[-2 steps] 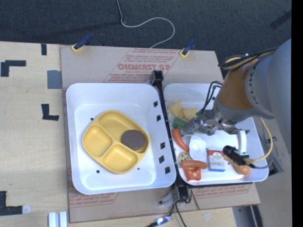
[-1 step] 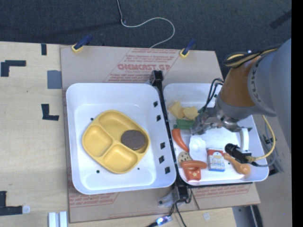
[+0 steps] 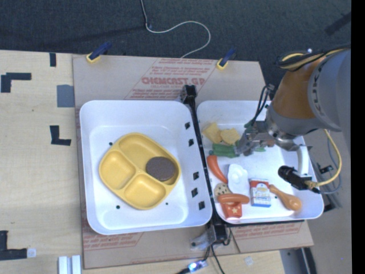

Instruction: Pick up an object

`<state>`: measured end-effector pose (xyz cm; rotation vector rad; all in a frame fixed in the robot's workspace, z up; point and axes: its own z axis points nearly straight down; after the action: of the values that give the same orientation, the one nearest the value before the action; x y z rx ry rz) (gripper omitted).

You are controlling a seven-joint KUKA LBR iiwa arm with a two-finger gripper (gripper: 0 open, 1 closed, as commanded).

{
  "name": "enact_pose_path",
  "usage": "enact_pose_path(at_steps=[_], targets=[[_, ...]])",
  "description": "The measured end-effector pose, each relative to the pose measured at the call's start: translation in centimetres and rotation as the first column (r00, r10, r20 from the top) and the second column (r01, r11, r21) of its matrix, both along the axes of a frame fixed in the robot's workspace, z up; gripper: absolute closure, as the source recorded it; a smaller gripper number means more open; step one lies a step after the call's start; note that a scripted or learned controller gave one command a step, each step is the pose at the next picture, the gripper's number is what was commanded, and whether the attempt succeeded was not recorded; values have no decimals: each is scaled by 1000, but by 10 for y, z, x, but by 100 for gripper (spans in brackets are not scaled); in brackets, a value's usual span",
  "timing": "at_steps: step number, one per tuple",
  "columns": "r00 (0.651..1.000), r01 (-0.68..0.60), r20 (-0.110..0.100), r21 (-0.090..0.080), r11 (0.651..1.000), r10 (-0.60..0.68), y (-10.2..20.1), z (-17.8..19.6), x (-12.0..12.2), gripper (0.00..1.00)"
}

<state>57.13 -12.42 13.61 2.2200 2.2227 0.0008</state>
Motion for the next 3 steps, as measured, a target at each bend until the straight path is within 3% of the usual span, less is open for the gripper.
enact_pose_path(at_steps=[1, 2, 3], targets=[[1000, 0, 2, -1, 1000, 0, -2, 62, -1, 100], [1000, 0, -1, 0, 1000, 0, -1, 89, -1, 100], [1000, -4, -2, 1, 1000, 4, 40, 88, 14, 100]])
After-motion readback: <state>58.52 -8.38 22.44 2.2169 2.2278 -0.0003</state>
